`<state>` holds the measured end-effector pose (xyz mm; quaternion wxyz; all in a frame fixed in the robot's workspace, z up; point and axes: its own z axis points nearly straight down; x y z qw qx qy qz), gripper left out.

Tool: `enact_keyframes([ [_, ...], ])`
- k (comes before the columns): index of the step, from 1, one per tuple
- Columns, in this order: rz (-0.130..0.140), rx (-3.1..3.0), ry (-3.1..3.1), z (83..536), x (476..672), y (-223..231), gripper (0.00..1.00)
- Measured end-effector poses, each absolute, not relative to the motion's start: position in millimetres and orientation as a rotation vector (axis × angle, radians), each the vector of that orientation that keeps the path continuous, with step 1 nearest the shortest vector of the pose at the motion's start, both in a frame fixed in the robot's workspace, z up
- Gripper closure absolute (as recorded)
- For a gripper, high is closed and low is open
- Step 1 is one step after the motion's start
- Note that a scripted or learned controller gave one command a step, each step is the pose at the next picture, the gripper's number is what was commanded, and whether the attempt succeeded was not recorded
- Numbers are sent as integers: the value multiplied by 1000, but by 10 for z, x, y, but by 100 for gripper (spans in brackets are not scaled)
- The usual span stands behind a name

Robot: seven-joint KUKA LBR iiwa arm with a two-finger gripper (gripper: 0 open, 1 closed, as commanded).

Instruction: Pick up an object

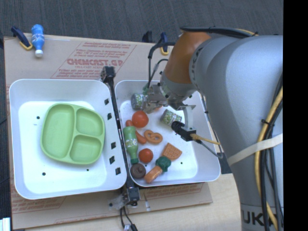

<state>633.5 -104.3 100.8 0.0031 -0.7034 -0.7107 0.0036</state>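
Camera view has the gripper (155, 101) low over the right bin (204, 165) beside a can (139, 100), presumably to grasp it, its grip unreadable.

Dark grey carpet (96, 8) with a fine ribbed weave covers the floor across the top of the scene, above and beyond the end effector. A flat brown cardboard sheet (82, 61) printed with red lettering lies on the bench, extending to the left of and behind the end effector. A blue-handled clamp (21, 37) grips its far left corner; just beside it lies a small blue and white bottle (37, 40). A second blue clamp (162, 38) sits on the cardboard's far edge, directly above the end effector. Pale wood bench surface (216, 211) shows below and to the right. Lighting is even and diffuse.
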Motion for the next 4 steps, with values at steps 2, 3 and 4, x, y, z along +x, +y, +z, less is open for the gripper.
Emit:
enact_keyframes([
  [2, 5, -2211, -2229, 1918, 5716, -411, 0],
  [3, 5, -2211, -2229, 1918, 5715, -411, 0],
  [4, 5, -2211, -2229, 1918, 5715, -411, 0],
])
